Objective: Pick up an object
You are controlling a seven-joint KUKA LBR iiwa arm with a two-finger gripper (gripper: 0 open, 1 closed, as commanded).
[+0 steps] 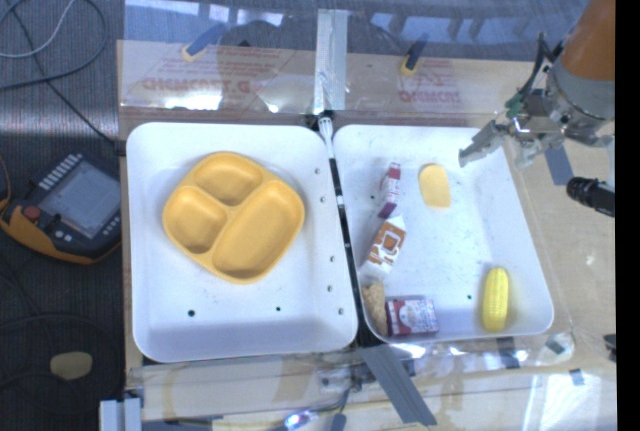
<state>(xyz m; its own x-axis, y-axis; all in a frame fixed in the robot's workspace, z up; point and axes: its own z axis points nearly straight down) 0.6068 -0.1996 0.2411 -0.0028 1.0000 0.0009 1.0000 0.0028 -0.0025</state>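
Note:
My gripper (518, 157) hangs over the far right corner of the right bin (520, 219), open, its two grey fingers (478, 147) splayed with nothing between them. Below it in that bin lie a pale yellow slice (434, 186), a small red and white packet (390, 181), a white and orange carton (385, 245), a tan biscuit (374, 298), a red box (411, 315) and a yellow corn cob (494, 297). The slice is the closest to the gripper, to its lower left.
In the left bin (160, 319) sits a yellow divided plate (232, 215). A clear plastic wall (330, 59) runs along the back of both bins. Left of the bench, on the floor, lie a teach pendant (70, 207) and cables.

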